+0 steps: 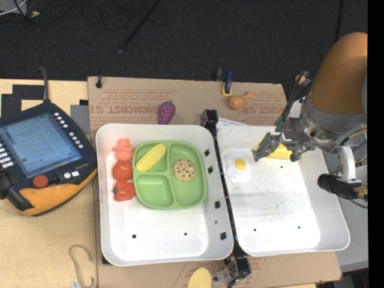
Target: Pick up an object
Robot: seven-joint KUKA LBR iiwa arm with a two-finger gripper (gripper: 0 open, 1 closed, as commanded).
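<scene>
Two white bins sit side by side on the worktop, and the end effector (277, 147) hangs over the upper part of the right bin (300, 221), its dark fingers spread fairly wide. A yellow block (279, 153) lies right at the fingers, partly hidden behind them; whether they actually grip it I cannot tell. Just to the end effector's left, on the bin floor, rests a fried egg toy (240, 167), close by but apart from the fingers. Further left, across the divider, the left bin (156, 239) holds a green divided plate (169, 176) with a corn cob (150, 156) and a cookie (184, 170) in its upper compartments, and red and pink pieces (122, 170) beside the plate's far edge. Beyond the end effector, on the cardboard, lie an orange pear-shaped toy (239, 101) and a purple grape bunch (166, 111). Well off to the left sits a teach pendant (42, 155)
</scene>
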